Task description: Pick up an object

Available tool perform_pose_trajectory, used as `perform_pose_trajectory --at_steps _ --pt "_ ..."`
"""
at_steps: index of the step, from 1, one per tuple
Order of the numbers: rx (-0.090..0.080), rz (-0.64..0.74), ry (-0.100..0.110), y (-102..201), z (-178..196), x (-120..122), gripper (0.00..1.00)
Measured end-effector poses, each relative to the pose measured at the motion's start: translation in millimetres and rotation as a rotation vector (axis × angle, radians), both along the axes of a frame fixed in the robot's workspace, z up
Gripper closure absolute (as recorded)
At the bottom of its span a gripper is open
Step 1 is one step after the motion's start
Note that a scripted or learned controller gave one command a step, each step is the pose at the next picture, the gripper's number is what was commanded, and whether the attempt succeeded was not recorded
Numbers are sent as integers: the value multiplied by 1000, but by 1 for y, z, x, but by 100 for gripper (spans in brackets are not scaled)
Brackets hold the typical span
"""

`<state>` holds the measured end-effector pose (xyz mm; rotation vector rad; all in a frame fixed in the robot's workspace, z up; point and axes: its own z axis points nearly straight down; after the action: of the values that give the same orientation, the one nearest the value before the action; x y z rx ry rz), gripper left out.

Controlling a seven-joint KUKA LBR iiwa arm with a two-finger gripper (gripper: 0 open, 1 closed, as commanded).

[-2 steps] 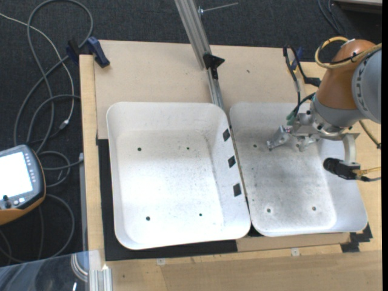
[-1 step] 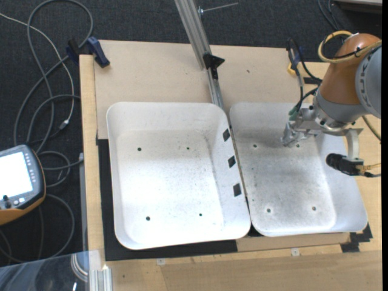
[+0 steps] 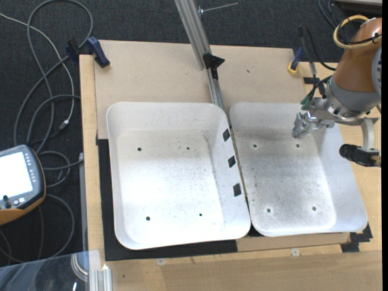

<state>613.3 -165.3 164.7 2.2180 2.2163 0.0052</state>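
My gripper (image 3: 301, 127) hangs over the back right part of the right white bin (image 3: 339, 217), pointing down towards the bin's speckled floor. The grey arm with its orange band (image 3: 357, 53) reaches in from the right edge above it. No object shows between the gripper's tips at this size.
The left white bin (image 3: 121, 162) sits beside the right one, with black tape tabs (image 3: 231, 161) along the shared rim. A slanted metal pole (image 3: 195, 26) rises behind the bins. Blue clamps (image 3: 97, 50) grip the bench's back corners. A teach pendant (image 3: 15, 183) and cables lie off the bench at left.
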Motion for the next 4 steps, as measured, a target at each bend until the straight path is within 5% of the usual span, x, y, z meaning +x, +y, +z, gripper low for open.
perform_pose_trajectory --at_steps 1,4 --pt "0 2 -1 0 55 2 100" --pt "5 7 10 158 56 -6 100"
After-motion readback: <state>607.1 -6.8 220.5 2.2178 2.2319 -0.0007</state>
